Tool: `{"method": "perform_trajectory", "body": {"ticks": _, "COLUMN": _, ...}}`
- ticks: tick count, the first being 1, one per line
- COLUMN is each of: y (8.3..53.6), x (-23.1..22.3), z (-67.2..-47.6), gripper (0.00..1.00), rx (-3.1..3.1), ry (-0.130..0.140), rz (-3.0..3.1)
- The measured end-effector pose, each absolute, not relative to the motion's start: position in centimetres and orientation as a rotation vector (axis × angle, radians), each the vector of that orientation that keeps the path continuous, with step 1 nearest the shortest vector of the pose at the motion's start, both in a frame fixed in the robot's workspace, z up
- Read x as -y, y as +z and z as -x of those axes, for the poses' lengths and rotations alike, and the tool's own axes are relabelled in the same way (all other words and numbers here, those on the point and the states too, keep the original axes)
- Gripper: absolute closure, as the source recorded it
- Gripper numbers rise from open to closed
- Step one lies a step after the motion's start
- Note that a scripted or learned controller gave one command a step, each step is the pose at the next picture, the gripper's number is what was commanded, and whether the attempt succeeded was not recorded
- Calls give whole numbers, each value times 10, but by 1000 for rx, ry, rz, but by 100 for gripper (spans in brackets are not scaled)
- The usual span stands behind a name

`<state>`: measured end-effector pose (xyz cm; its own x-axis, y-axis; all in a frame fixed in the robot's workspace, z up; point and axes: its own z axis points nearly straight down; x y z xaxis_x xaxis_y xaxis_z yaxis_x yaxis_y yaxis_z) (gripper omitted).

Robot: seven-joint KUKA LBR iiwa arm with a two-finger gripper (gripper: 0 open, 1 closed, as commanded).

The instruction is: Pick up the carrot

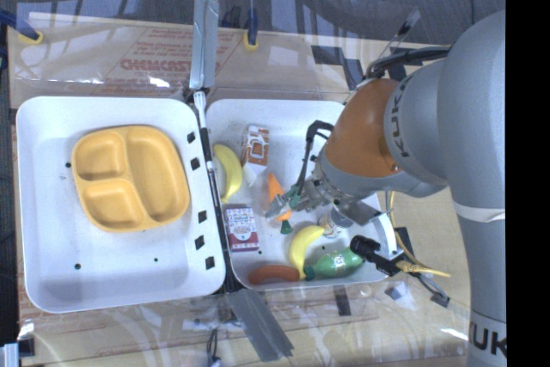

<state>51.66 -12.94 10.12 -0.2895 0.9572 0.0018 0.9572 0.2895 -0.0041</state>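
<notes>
The carrot (273, 185) is a small orange piece lying near the middle of the right bin (284, 112), with only its upper part showing. My gripper (287, 204) reaches in from the right under the orange wrist band and sits low, right at the carrot's lower right end. The gripper's body covers that end of the carrot. I cannot see whether the carrot is held.
In the right bin lie a banana (228, 170) at the left, a second banana (305, 242), a green item (337, 264), a red sausage (273, 273), a red packet (241, 228) and a brown packet (255, 144). A yellow divided plate (129, 176) sits in the left bin (43, 271).
</notes>
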Motion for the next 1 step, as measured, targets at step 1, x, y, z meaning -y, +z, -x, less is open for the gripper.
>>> {"method": "perform_trajectory", "body": {"ticks": 1, "y": 192, "x": 73, "z": -525, "gripper": 100, "rx": 2366, "ry": 1, "rz": 2064}}
